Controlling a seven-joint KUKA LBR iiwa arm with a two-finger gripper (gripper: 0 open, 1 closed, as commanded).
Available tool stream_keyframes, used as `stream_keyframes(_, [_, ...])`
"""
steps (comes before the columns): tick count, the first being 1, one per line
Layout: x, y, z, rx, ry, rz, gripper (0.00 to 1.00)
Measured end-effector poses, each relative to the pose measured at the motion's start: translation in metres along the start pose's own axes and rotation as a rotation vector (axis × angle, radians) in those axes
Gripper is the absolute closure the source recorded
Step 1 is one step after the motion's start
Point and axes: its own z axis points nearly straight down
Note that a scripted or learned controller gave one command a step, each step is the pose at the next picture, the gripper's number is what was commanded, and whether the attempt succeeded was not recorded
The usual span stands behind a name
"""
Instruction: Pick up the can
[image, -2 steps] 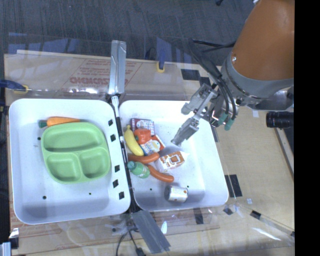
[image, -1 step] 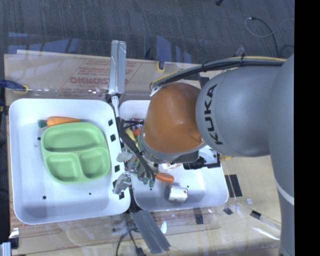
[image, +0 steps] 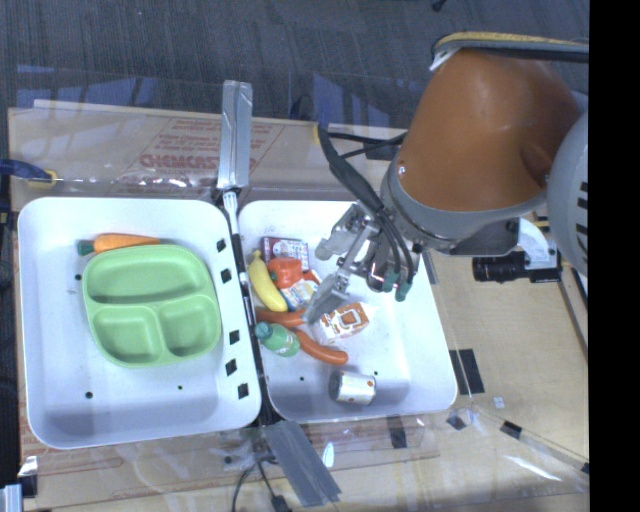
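The arm's orange band (image: 490, 120) loomed closest to the lens, cutting off the right bin's (image: 425, 370) far corner. Left to right: the left bin (image: 50, 400) carried a green divided tray (image: 152, 305) with a carrot (image: 125, 241) behind it; the right bin held a banana (image: 265, 285) and small packets too blurred to identify. The can (image: 352, 387) lay on its side near the front wall, apart from and below the gripper (image: 335, 285), whose fingers stood narrowly parted, gripping nothing.
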Motion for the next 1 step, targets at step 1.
stream_keyframes(1, [-0.0073, -0.0153, -0.0373, -0.001, -0.001, -0.315, 0.00])
